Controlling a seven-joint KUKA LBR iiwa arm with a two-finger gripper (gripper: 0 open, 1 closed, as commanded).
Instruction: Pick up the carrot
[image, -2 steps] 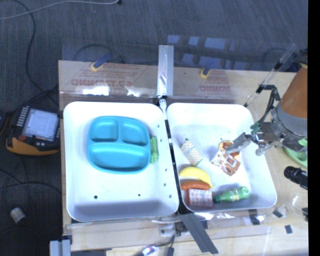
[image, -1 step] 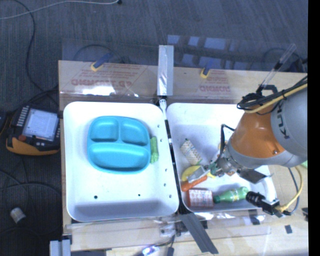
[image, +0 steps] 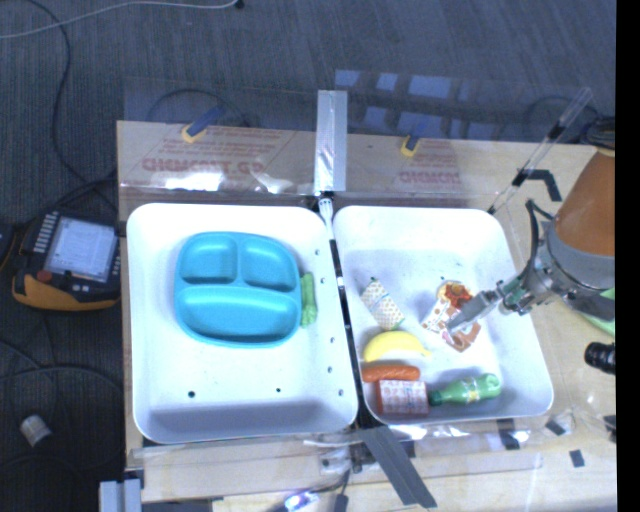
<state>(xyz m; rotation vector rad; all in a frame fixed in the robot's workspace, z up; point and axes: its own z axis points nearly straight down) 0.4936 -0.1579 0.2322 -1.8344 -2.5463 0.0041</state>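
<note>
We see the gripper (image: 470, 314) over a crinkly snack packet (image: 449, 311); we cannot tell its state. The orange carrot (image: 390, 373) lies near.

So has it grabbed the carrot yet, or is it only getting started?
Nothing looks done yet: the carrot lies in the right bin, between the lemon and a labelled can. The gripper is over a crumpled snack packet, beside its target. Reaching, gripping and lifting the carrot all remain.
</note>
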